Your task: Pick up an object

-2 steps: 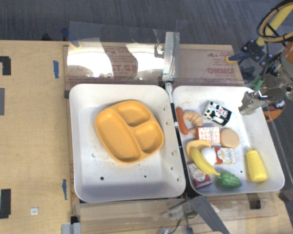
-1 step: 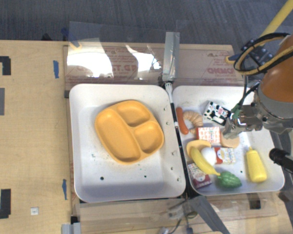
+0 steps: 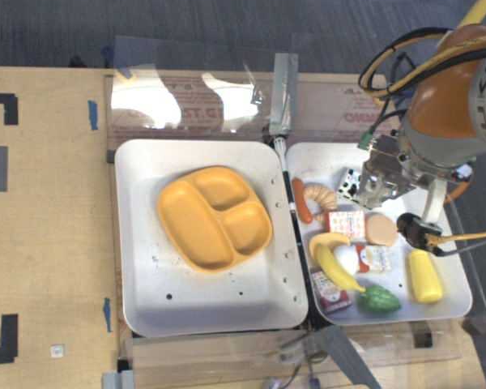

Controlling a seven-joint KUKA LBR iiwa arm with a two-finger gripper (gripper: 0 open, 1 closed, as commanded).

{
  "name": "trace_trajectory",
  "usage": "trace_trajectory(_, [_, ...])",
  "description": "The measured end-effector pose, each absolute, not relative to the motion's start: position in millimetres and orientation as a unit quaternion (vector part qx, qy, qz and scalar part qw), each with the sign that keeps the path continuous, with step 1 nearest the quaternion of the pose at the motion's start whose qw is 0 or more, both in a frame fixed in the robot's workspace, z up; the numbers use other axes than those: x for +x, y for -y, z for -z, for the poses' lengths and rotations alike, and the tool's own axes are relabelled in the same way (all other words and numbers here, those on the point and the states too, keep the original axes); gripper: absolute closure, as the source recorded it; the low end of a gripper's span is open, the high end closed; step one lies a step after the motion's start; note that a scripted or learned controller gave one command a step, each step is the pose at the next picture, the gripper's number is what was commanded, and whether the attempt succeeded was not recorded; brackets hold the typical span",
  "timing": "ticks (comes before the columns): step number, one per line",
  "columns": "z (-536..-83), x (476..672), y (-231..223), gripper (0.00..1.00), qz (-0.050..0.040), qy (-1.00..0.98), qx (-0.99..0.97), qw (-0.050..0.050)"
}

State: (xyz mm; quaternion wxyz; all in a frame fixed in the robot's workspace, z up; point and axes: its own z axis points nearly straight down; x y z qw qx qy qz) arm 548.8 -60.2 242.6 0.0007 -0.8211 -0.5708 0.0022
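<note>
Spread across the desk [image 3: 40, 217]: two white bins. Left bin [image 3: 138, 282] carrying a yellow divided plate [image 3: 215, 217] at its centre. Right bin [image 3: 462, 294] crowded with toy food: banana [image 3: 334, 262] near centre, corn cob [image 3: 424, 275] at 4 o'clock, green pepper [image 3: 379, 299] at 6 o'clock, croissant [image 3: 319, 195] and hot dog [image 3: 302, 200] at 10 o'clock. Claw [image 3: 379, 186] hanging over the 12 o'clock part, gripping nothing visible; opening impossible to tell.

Glossy plastic plate [image 3: 215, 217], wooden bench [image 3: 49, 217]
</note>
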Motion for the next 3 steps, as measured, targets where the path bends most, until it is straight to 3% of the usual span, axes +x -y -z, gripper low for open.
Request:
trace_trajectory(1, [-272.2, 563.6, 55.0, 0.0, -0.0021, 0.454, -0.891, 0.0])
trace_trajectory(2, [-224.7, 542.9, 93.9, 0.0, -0.0046, 0.308, -0.952, 0.002])
trace_trajectory(3, [-264.4, 601.1, 82.0, 0.0, -0.0014, 0.464, -0.886, 0.0])
